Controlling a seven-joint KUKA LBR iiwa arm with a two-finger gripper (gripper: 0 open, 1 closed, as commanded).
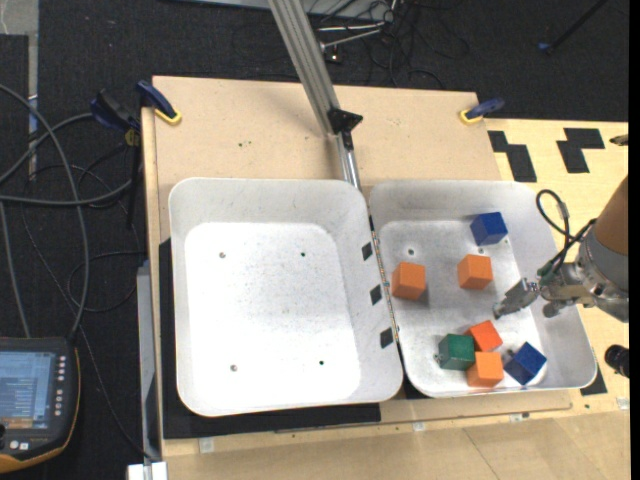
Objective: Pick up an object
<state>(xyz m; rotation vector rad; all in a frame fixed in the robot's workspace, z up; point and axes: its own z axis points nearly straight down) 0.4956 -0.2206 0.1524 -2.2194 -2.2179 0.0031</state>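
Note:
The right bin point(440, 196) holds several small cubes. A blue cube point(488, 227) lies at the back, with two orange cubes point(408, 280) point(475, 271) in the middle. At the front a red-orange cube point(485, 335), a green cube point(458, 351), an orange cube point(486, 368) and a second blue cube point(525, 363) cluster together. My gripper point(526, 306) hangs over the bin's right side, just above that cluster and right of the middle orange cube. Its fingers stand apart and open, with nothing between them.
The left bin point(270, 298) sits beside the right one, sharing a raised middle edge. A metal pole point(310, 58) slants down to the bench behind the bins. Clamps point(160, 103) point(480, 111) grip the bench's back corners. Cables trail at the left.

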